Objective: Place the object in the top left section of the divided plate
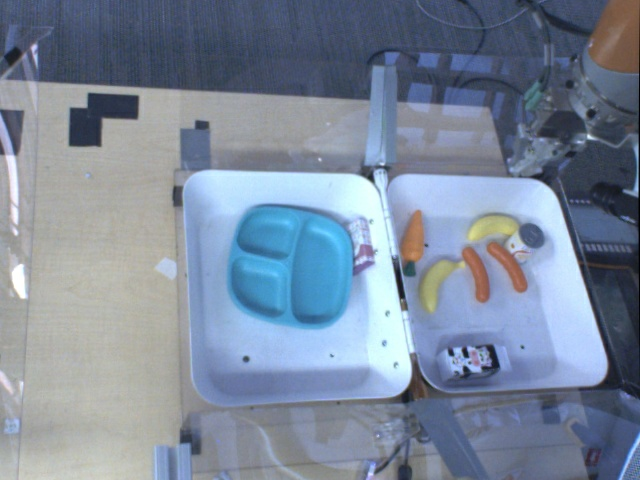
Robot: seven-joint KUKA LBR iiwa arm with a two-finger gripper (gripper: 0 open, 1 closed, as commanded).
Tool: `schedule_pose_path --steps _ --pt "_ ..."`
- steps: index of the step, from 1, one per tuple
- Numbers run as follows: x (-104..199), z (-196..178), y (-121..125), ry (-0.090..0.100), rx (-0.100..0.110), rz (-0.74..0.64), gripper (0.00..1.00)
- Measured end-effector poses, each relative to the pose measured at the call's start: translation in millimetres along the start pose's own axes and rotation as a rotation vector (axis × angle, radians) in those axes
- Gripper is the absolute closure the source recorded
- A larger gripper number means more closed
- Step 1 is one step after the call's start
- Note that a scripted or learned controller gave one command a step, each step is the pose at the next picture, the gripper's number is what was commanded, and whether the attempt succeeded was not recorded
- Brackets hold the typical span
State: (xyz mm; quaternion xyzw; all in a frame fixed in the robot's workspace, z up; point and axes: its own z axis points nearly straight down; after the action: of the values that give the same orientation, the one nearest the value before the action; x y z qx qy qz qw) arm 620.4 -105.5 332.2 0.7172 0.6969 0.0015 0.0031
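A blue divided plate lies in the left bin; its top left section holds nothing. A small purple and white packet lies against the plate's right edge. In the right bin are an orange carrot, two yellow bananas, two red sausages, a small round grey-capped item and a black and white box. My gripper hangs above the right bin's far right corner, away from all of these, with nothing visibly in it.
A metal divider rail runs between the bins at the back. Cables loop behind the right bin near the arm. Black markers sit on the wooden bench at the left.
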Motion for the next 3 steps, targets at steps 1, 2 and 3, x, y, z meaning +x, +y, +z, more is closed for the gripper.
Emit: schedule_pose_path --steps 1,2,3 --pt "5.2 111.2 -87.8 0.003 0.002 -0.171 1.0" --pt "5.2 111.1 -87.7 0.002 0.002 -0.171 0.0" --pt "6.2 228.5 -134.8 0.003 0.005 -0.004 0.0"
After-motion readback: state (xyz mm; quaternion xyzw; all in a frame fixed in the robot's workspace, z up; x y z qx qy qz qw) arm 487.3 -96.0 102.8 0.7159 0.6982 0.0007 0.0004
